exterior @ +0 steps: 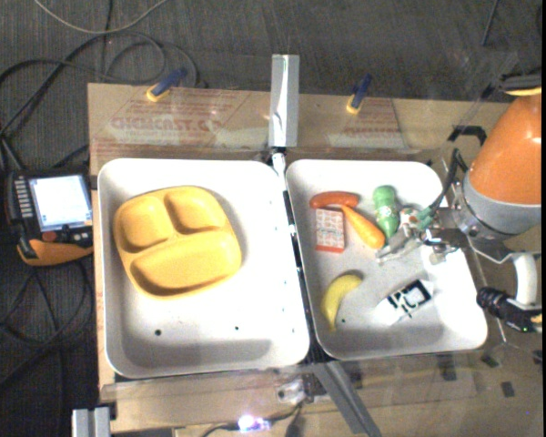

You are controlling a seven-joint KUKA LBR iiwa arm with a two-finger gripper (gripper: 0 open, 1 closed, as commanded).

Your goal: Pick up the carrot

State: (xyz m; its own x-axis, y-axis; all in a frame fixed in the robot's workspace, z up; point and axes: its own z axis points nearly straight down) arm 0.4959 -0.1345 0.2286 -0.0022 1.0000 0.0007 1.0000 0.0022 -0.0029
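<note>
The gripper (396,242) sits just right of the carrot (365,227) (fingers spread narrowly, gripping nothing), below the green vegetable (385,206)

A dark grey carpeted floor (255,16) is seen across the top and down the left of the frame. Thin pale cables (82,25) are looped over it at the upper left, and darker cables are trailed down the left side. At the left edge, a small device with a lit screen (55,200) is laid on the floor, with an orange object (55,248) just below it. The middle of the frame is taken up by a brown board bench (200,121), to whose upper edge two blue and yellow clamps (164,84) (357,94) are fixed. An upright metal post (284,98) is set at the top centre of the board. Even overhead light is cast, with soft shadows.
</note>
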